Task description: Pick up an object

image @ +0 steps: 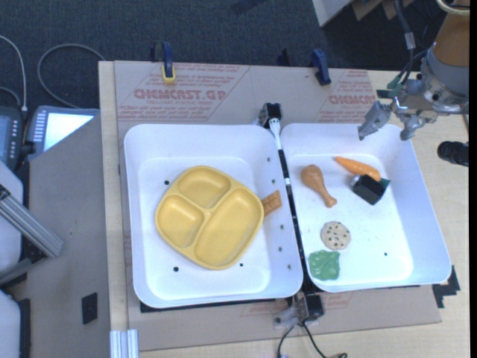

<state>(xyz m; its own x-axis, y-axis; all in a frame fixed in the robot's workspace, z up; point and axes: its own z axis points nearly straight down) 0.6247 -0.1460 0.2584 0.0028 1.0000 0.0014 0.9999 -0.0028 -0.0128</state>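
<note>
At the front of the right bin [417,200] you see a green leaf [324,264] and, just behind it, a cookie [335,235]. To the left, a yellow plate [209,216] lies in the left bin [141,200]. Further right are a drumstick [318,183], a carrot [356,165] touching a black block [370,189], and the gripper [389,125] above the bin's back edge, fingers spread, holding nothing.

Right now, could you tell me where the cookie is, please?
The cookie lies in the right bin, toward its near edge, just above the green leaf and below the drumstick.
</note>
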